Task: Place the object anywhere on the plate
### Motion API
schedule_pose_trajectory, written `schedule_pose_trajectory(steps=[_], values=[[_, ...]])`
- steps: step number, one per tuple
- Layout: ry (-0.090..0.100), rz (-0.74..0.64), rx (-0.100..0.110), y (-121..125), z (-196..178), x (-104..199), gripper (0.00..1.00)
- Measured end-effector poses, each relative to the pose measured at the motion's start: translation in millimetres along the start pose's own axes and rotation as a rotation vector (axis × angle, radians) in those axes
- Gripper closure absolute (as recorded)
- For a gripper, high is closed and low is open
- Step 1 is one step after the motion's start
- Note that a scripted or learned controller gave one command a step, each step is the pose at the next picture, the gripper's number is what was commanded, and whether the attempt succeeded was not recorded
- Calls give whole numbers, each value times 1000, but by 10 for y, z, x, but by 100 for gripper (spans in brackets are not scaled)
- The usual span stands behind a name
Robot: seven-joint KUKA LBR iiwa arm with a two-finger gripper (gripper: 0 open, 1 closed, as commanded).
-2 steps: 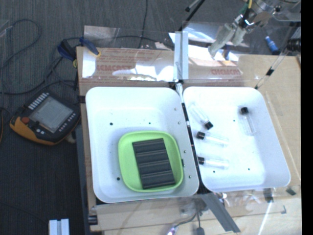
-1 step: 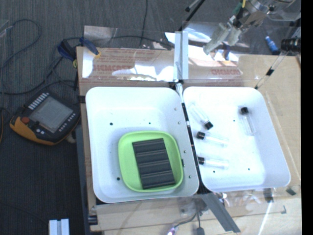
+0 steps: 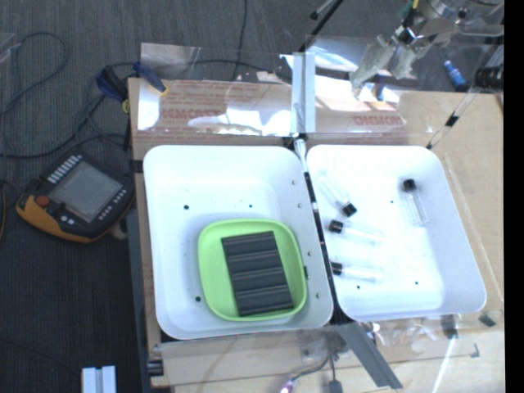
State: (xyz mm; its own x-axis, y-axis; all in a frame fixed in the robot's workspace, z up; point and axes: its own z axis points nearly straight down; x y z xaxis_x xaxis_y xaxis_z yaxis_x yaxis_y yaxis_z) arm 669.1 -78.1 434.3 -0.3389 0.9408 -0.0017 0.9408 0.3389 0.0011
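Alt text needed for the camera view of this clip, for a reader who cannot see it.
A square green plate holding a dark grey ribbed block sits in the left white bin; four clear tubes with black caps lie scattered in the right white bin. The grey arm's gripper hangs above the bench behind the right bin.
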Motion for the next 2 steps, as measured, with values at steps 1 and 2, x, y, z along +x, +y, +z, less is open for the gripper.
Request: schedule_pose_trajectory(steps=[1,2], values=[[0,94,0,-74,0,-203,0],[-3,38,1,-134,-4,-364,0]])
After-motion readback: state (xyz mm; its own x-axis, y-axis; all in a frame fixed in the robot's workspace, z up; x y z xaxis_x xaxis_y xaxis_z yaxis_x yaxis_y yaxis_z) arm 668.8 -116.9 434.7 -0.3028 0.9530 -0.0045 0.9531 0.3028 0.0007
